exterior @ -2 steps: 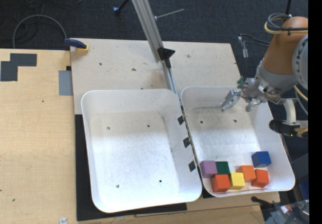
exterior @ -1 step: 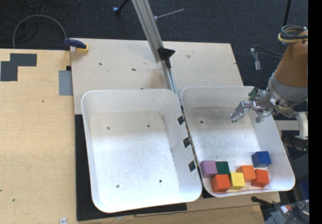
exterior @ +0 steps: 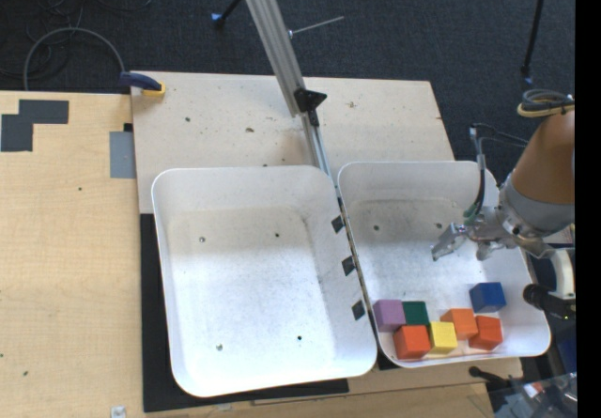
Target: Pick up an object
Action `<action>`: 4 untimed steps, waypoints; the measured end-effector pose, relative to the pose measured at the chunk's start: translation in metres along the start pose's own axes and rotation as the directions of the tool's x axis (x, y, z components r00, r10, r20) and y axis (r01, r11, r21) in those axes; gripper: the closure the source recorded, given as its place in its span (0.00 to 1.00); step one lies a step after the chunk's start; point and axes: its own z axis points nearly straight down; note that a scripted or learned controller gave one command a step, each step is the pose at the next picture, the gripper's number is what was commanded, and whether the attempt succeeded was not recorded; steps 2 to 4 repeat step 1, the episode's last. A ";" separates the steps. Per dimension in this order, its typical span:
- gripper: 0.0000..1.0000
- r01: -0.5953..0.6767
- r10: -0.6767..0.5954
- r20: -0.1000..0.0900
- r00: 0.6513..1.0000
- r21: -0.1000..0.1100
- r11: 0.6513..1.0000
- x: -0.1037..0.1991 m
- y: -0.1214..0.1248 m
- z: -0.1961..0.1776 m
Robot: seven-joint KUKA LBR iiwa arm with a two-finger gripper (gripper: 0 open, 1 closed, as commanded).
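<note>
Gripper [exterior: 462, 242] hovers over the right bin [exterior: 413, 183], above and apart from the blocks; fingers' opening cannot tell, nothing seen held; blocks cluster at near edge: purple block [exterior: 389, 315], green block [exterior: 415, 312], orange block [exterior: 411, 341], yellow block [exterior: 442, 336], blue block [exterior: 486, 295]; risk: tight packing, so fingers may land on neighbours, jam, or push blocks against the wall instead of closing on one.
</note>
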 end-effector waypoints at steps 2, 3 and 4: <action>0.00 0.001 -0.001 -0.001 1.000 -0.003 1.000 0.008 -0.042 -0.002; 0.00 0.001 -0.001 -0.001 1.000 -0.003 1.000 0.008 -0.042 -0.002; 0.00 0.001 -0.001 -0.001 1.000 -0.003 1.000 0.008 -0.042 -0.002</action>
